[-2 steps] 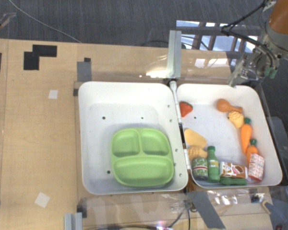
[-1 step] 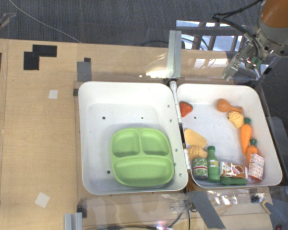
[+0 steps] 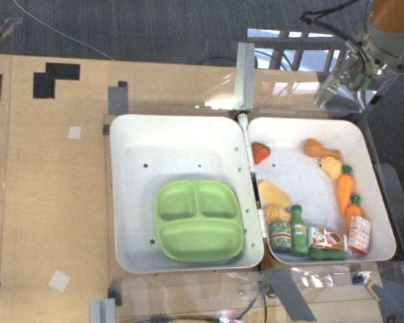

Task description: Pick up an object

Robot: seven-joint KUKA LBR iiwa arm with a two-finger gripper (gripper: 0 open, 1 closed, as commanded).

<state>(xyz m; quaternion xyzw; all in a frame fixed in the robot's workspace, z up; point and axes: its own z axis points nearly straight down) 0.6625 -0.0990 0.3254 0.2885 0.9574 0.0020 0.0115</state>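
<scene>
A green tray (image 3: 200,221) is lying in the left bin (image 3: 135,147); both bins are sitting on the tan surface (image 3: 47,200).

I count two white bins: the left bin (image 3: 131,180) and the right bin (image 3: 303,180). One green divided plate (image 3: 198,221). Two carrots (image 3: 345,190) (image 3: 352,212). One green bottle (image 3: 298,231), one can (image 3: 280,236), one yellow wedge (image 3: 274,194), one red piece (image 3: 260,153), one drumstick (image 3: 318,148), one small red-and-white carton (image 3: 360,235).
</scene>
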